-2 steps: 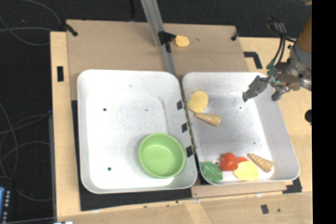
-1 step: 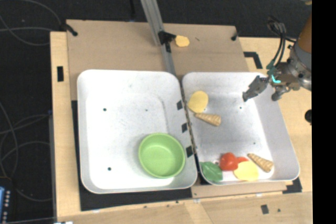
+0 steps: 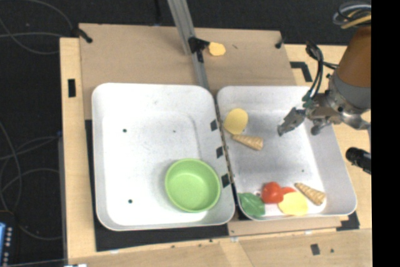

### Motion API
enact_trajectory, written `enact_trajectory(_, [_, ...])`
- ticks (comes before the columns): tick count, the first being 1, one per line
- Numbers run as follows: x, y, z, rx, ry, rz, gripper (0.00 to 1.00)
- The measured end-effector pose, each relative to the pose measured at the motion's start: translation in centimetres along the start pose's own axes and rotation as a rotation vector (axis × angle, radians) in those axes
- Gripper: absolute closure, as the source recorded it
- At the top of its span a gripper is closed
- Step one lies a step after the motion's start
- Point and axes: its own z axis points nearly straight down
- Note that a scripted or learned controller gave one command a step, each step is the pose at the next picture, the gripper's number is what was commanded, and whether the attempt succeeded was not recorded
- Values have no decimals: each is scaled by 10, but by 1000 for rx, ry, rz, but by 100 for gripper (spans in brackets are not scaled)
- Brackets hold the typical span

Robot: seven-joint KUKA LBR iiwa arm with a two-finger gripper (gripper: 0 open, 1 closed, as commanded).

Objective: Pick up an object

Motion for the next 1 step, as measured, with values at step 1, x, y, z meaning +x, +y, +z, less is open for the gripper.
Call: enact_trajectory(1, [8,3,55,0,0,3,0])
